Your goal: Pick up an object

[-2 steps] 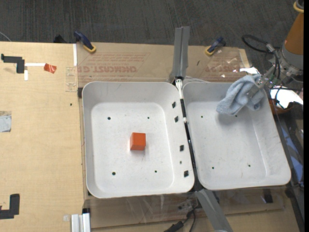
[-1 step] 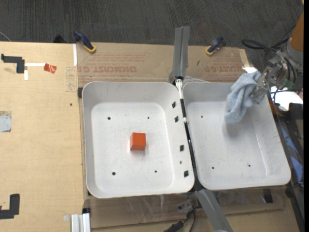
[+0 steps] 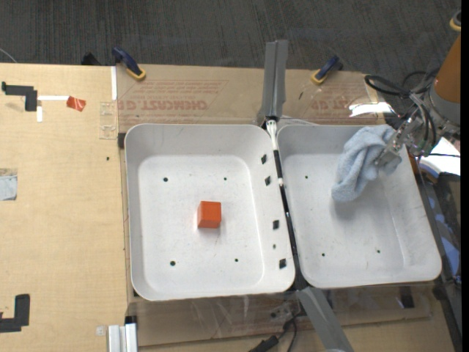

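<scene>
fingers (image 3: pixel 392 151) grip cloth (image 3: pixel 357 165), lifted | R bin (image 3: pixel 410 266) | orange cube (image 3: pixel 209 215) L bin (image 3: pixel 146 270)

Orange-red cube (image 3: pixel 209 215), pale grey-blue cloth (image 3: pixel 357 166), both bins (image 3: pixel 143 196) white with small black dots, bench (image 3: pixel 51 218) tan.

Upside-down red print "CHEMCYZT", then "GE", on the cardboard sheet (image 3: pixel 220 97) behind the bins.

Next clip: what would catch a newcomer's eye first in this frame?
Probably the orange cube, alone near the middle of the left bin and bright against the white. Next comes the pale blue cloth, bunched and apparently lifted over the right bin, with the gripper at its upper right edge, reaching in from the right.
</scene>
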Tool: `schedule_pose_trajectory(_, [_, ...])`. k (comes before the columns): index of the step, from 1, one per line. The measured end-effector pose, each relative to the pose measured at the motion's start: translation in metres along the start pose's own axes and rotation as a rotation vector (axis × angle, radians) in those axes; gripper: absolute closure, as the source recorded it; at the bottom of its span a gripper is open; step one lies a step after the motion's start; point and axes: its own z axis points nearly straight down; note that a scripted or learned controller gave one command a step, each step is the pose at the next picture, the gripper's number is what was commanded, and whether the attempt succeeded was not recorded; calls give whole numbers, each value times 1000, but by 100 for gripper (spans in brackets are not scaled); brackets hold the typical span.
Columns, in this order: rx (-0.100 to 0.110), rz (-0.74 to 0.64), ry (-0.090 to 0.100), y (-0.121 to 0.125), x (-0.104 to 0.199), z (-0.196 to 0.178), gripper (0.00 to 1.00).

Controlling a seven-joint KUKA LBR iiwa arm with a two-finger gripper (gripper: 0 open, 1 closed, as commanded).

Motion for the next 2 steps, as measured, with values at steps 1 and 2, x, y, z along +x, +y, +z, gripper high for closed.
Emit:
schedule_pose_trajectory(1, [0, -71, 0, 37, 3, 52, 100])
schedule_pose_trajectory(2, [-1, 149, -2, 58, 25, 0, 100])
